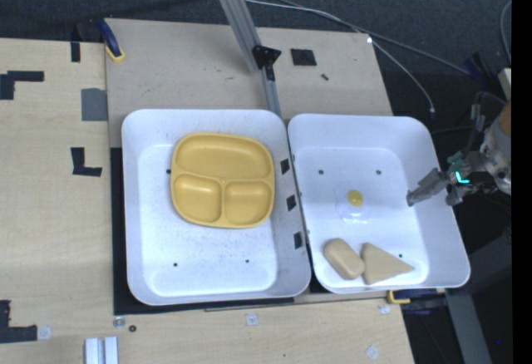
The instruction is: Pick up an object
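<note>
The right bin holds a small yellow round piece near its middle. At its front lie a tan oval block and a tan wedge, side by side and touching. The left bin carries a yellow divided plate. My gripper hangs over the right rim of the right bin, well to the right of the yellow piece and above the wedge in the view. Nothing shows held in it.
A slanted metal post rises behind the bins, with cables trailing across the dark floor. The wooden bench top stretches to the left. A blue and yellow clamp sits at the back left corner.
</note>
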Controlling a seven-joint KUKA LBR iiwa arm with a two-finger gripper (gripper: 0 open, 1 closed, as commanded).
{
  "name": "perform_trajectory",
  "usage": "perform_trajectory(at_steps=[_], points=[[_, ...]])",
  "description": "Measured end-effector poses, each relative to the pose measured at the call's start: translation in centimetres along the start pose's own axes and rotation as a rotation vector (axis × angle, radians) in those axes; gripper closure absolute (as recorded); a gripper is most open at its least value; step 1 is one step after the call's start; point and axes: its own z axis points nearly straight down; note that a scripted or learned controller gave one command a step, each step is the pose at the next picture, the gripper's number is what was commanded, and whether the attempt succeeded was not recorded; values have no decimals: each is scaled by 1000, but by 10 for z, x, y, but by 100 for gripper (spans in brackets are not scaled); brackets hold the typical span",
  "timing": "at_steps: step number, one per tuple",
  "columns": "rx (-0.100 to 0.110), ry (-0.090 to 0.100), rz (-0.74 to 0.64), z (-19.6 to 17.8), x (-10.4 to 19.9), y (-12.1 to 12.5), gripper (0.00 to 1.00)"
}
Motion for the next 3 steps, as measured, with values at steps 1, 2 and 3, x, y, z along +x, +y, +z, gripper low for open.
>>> perform_trajectory(at_steps=[1,2,3], points=[[-2,-1,0,-1,0,1,0],[2,0,0,47,-6,6,0],[3,1,1,110,-10,6,0]])
